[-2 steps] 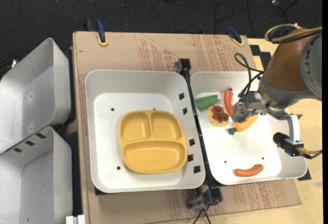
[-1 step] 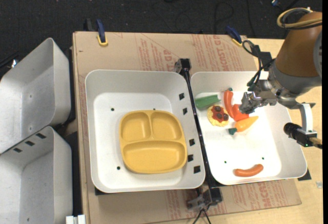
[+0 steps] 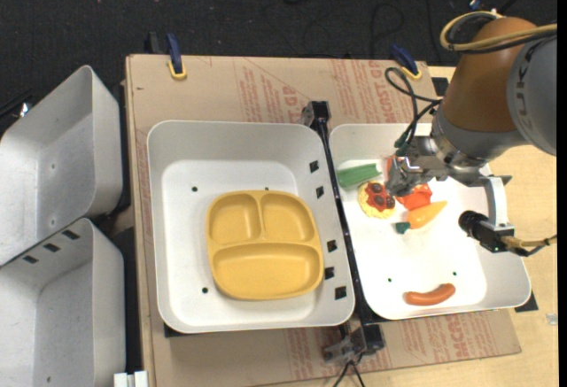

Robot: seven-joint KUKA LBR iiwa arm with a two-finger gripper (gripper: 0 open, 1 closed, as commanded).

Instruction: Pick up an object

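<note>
Several toys crowd tool (image 3: 400, 174): green piece (image 3: 357, 173), pizza slice (image 3: 378, 199), carrot (image 3: 423, 214); tool state unclear.

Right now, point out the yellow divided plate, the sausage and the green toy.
yellow divided plate (image 3: 264, 244), camera view, on the ridge between its compartments.
sausage (image 3: 430, 294), camera view, on its middle.
green toy (image 3: 357, 174), camera view, on its middle.
</note>
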